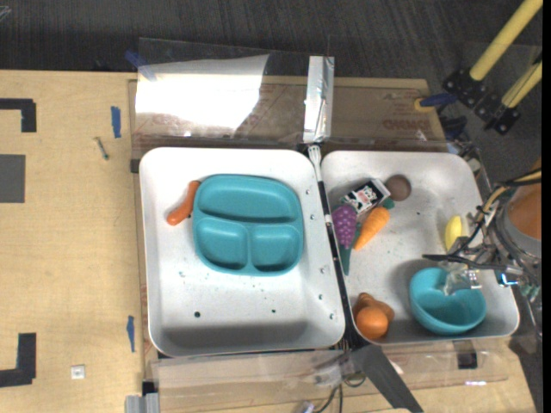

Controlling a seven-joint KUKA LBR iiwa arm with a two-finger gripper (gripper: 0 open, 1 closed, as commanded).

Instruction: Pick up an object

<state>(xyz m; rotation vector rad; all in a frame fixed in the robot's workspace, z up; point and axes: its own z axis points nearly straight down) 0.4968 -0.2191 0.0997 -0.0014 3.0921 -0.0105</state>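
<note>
The gripper is seen low over the teal bowl in the right bin; whether it is clenched cannot be told. Nothing is visibly grasped, so lifting is judged not yet done.

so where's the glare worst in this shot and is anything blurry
In the camera view, the glare is strongest on the clear sheet behind the left bin, washed to near white; the foil strip beside it also shines. The teal tray carries soft highlights. The gripper over the teal bowl looks cluttered and soft, so its detail is hard to read.
</note>
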